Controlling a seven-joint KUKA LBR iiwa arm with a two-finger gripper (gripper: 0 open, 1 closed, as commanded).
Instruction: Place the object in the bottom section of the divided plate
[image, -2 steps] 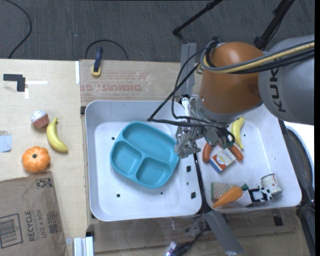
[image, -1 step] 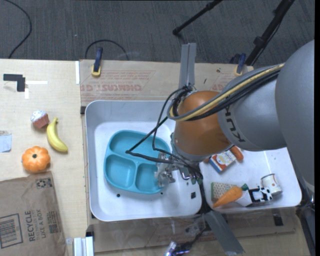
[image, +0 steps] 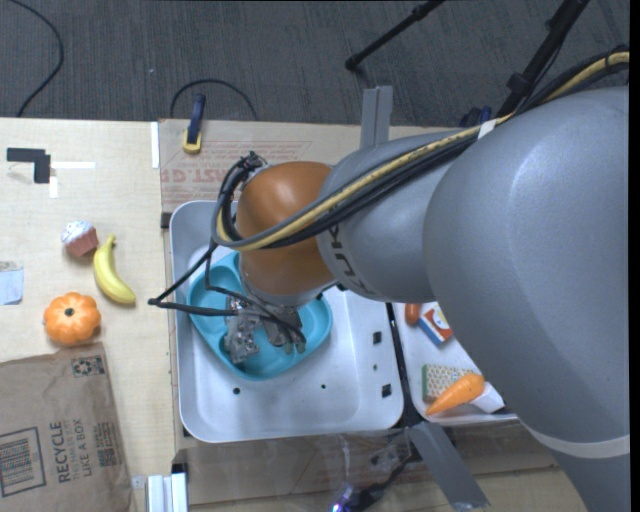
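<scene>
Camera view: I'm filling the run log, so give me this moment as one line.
arm: over left bin | gripper: above blue divided plate, grasp unclear | right bin: carrot

Cardboard sheet (image: 60, 430), lower left: "RECYCLE" and "LIKE A" legible, running sideways beside a recycling symbol and a barcode.

The room is evenly and fairly brightly lit from overhead, with soft light and no hard shadows. The arm (image: 480, 210) takes a broad pale sheen along its grey casing, and its orange band (image: 285, 225) shows a dull highlight. The white bin (image: 300, 400) looks slightly washed out. Under the arm the blue plate (image: 205, 300) sits in gentle shade. Everything is a little soft and grainy.
</scene>
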